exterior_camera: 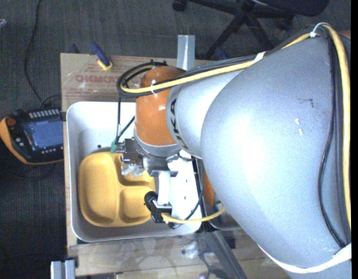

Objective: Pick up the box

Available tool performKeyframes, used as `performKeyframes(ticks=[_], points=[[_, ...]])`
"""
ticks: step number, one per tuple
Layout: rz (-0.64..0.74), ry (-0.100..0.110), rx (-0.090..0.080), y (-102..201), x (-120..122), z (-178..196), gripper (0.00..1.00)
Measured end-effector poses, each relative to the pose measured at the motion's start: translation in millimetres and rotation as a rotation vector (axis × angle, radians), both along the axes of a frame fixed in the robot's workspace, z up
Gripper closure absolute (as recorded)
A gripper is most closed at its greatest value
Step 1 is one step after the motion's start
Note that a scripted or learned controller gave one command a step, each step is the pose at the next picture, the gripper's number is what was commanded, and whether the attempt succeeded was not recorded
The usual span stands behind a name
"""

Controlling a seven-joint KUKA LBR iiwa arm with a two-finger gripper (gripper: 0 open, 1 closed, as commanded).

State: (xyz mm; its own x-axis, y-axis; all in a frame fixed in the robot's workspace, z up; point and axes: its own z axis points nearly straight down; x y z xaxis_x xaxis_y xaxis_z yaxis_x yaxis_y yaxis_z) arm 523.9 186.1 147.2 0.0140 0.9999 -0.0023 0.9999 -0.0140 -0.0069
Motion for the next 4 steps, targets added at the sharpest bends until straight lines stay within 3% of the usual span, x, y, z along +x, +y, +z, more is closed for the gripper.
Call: performKeyframes(ticks=[1,2,3,4], points=[[-0.109,-0.001,-0.001,-67,-9,-10,1.0],[0.079,-0.033,0.005,-15,-16,-53,1.0],[0.198,-0.003,0.001,44,-31,-5,1.0],[0.571,-0.012,0.007,4,-39,21,1.0]])
